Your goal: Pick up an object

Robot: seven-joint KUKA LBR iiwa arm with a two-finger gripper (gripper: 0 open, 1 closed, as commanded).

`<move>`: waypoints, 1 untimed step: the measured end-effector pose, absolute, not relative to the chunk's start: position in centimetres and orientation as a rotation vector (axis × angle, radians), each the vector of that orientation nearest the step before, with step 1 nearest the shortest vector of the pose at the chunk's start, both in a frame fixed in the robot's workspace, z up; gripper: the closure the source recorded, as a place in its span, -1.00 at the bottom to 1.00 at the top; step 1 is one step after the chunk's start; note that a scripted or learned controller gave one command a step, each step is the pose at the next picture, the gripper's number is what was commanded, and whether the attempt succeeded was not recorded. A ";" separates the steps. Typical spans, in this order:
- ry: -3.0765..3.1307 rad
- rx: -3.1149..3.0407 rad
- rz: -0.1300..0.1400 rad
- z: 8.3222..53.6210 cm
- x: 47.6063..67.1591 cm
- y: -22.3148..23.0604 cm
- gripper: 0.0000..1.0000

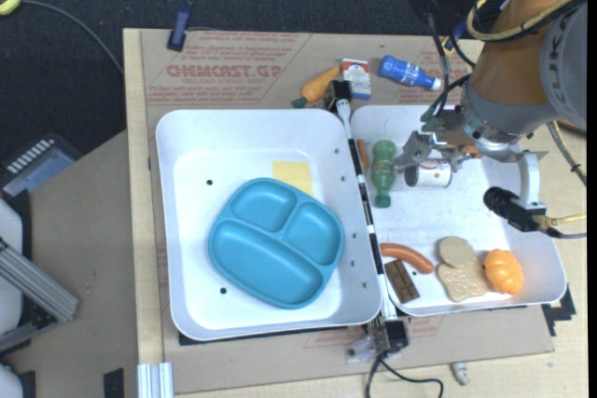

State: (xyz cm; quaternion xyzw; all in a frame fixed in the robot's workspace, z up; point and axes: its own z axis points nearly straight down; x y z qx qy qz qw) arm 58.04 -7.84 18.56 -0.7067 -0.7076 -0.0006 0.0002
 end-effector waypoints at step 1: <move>-2.221 -2.218 0.001 20.6 53.7 -3.9 1.00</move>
